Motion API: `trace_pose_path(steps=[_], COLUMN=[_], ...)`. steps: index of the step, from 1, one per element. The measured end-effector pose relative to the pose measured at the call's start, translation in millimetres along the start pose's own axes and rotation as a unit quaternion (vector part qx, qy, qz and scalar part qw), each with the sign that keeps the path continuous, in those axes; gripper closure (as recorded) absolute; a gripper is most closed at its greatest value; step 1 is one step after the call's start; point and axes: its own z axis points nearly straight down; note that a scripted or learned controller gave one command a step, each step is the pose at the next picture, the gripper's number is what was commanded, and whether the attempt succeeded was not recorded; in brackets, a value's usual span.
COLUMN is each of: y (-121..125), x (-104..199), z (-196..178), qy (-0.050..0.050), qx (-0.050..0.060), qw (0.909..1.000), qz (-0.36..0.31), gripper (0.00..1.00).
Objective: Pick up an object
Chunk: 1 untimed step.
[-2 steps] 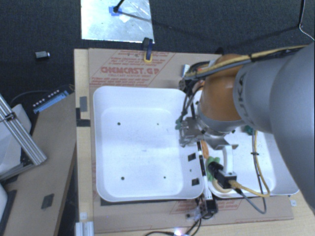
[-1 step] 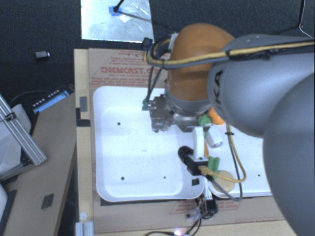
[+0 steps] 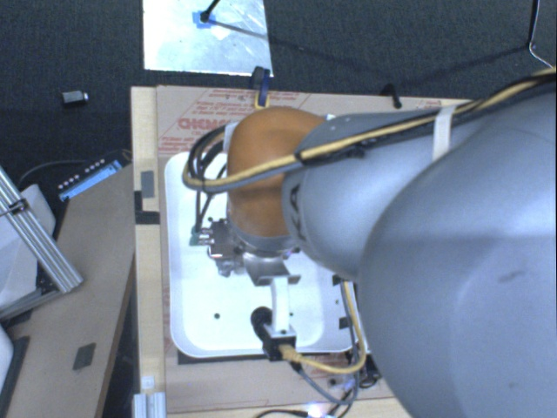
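Since the arm hangs over the white bin, its gripper is mostly hidden; released or clenched, I cannot tell.

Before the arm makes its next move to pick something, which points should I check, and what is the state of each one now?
1. Wrist above a bin: ok, the orange wrist band hangs over the white bin.
2. Object to pick located: cannot tell, the arm covers most of the bin floor; the bare part bears one tiny dark speck.
3. Something already held: cannot tell, the wrist hides the spot below it.
4. Bin seated flat: ok, its left and near rims look level on the cardboard sheet.
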Motion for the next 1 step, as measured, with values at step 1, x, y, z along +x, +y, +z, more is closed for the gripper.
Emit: trace_pose_path(steps=[1], y=[-0.6], x=[-3.9], z=[-138.3], qy=[0.003], qx=[-0.010], qw=[0.9999], qz=[0.002], gripper=[1.00])
